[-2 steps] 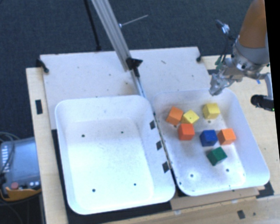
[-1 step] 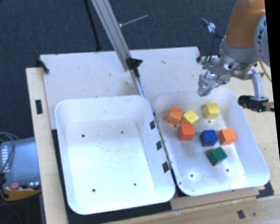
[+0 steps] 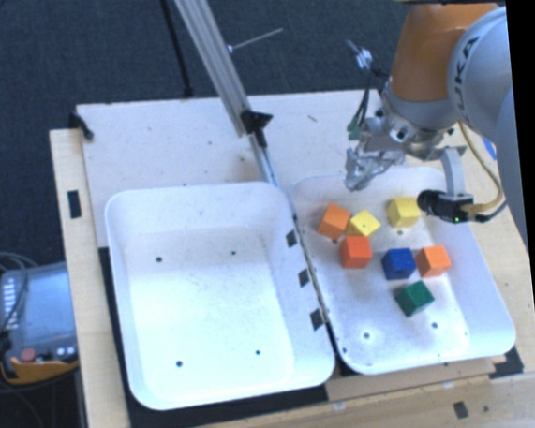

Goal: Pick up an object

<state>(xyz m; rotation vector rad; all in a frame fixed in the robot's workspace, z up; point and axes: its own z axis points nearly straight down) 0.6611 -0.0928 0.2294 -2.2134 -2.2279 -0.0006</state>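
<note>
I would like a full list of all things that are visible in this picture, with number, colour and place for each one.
bins: 2, white, side by side on the bench
orange blocks: 3, all in the right bin; one at the upper left of the group, one just below it, one at the right beside the blue block
yellow blocks: 2, in the right bin, in the upper row
blue block: 1, in the right bin, middle of the group
green block: 1, in the right bin, lowest of the group
metal post: 1, silver, behind the bins
device with cables: 1, grey, left of the bench
gripper: 1, grey, above the right bin's upper edge, on the arm
</note>
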